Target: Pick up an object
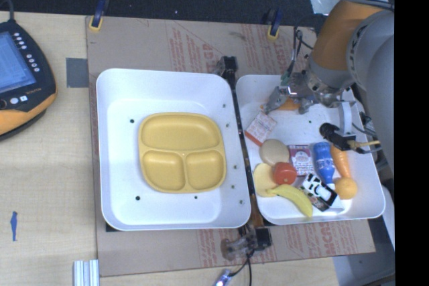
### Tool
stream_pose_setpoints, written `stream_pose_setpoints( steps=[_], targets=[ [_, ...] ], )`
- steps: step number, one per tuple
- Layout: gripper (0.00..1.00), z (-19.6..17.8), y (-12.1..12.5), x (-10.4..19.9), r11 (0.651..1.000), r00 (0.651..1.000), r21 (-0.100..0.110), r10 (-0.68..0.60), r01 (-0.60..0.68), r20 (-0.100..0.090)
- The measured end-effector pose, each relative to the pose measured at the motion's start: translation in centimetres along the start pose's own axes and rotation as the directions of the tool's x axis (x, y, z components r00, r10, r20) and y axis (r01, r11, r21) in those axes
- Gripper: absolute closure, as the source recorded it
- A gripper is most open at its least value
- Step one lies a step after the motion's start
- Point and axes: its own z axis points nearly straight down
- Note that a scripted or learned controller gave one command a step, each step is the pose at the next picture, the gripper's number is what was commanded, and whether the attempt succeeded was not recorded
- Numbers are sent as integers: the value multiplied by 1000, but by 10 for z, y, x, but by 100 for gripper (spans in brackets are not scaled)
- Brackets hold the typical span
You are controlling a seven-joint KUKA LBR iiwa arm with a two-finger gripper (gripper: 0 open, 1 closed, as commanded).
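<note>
My gripper (pixel 289 101) reaches down into the back of the right bin (pixel 375 211), its grey fingers (pixel 275 101) low over the bin floor beside something orange. In front of it lie a red-and-white packet (pixel 260 126), a beige egg-shaped thing (pixel 273 151), a red tomato (pixel 284 173), a banana (pixel 292 197), a blue bottle (pixel 323 161), a carrot (pixel 342 161), an orange (pixel 346 187) and a black-and-white item (pixel 318 189). I see nothing held between the fingers.
The left bin (pixel 114 97) holds a yellow divided plate (pixel 181 151). A teach pendant (pixel 20 77) lies at the far left of the bench. Clamps (pixel 98 11) pin the cardboard under the bins. The arm's grey and orange body (pixel 348 37) fills the upper right.
</note>
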Motion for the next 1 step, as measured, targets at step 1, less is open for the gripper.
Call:
stream_pose_setpoints(
  steps=[1],
  targets=[
    [0, 0, 0, -2, 1000, 1000, -1, 1, -1, 0]
  ],
)
